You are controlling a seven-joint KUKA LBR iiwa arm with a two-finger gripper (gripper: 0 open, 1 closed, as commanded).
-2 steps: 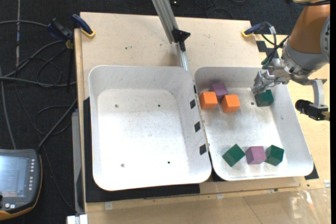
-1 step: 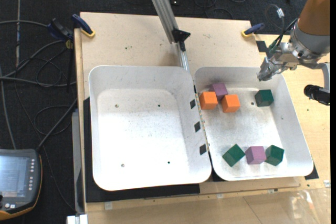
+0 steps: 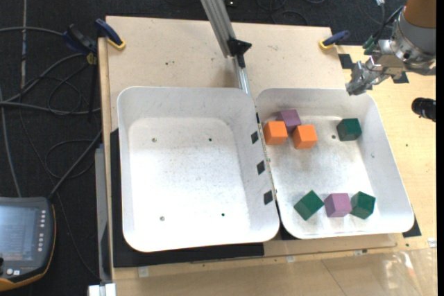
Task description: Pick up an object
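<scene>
Near edge of right bin point(image 3: 388, 149), well below claw: green cube point(image 3: 309, 205), purple cube point(image 3: 338, 204), green cube point(image 3: 363, 204) in row. Closer to claw: two orange cubes point(image 3: 276, 132), purple one, lone green cube point(image 3: 349, 129). Claw point(image 3: 359, 82) above bin's far right corner; spread cannot be told.

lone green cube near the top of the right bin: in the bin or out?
In. The green cube sits on the right bin floor, inside its rim.

You are looking at a robotics lab: loose cables point(image 3: 41, 86) trail around the worktop point(image 3: 173, 52), a teach pendant point(image 3: 24, 239) lies nearby.
</scene>
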